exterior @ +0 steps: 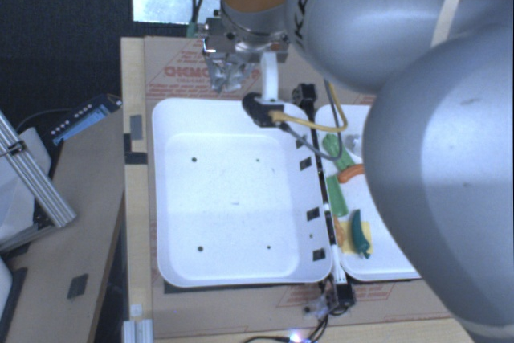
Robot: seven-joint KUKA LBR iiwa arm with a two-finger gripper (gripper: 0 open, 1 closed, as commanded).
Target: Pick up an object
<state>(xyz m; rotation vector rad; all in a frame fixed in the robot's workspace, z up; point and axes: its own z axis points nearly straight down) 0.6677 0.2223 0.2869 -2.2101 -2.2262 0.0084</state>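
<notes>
Grey arm (418, 92) fills the right side nearest the camera, covering much of the right bin (385, 265). Along that bin's left edge lie a green piece (332, 147), an orange piece (348, 173), another green strip (336, 201) and a yellow object (359, 234). Beside it sits the left bin (233, 197). The gripper (229, 76) hangs just beyond the left bin's far edge; whether it is wide or narrow cannot be told.

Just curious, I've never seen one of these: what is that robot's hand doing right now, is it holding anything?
Hand: above the left bin's far edge; grip can't be told.
</notes>
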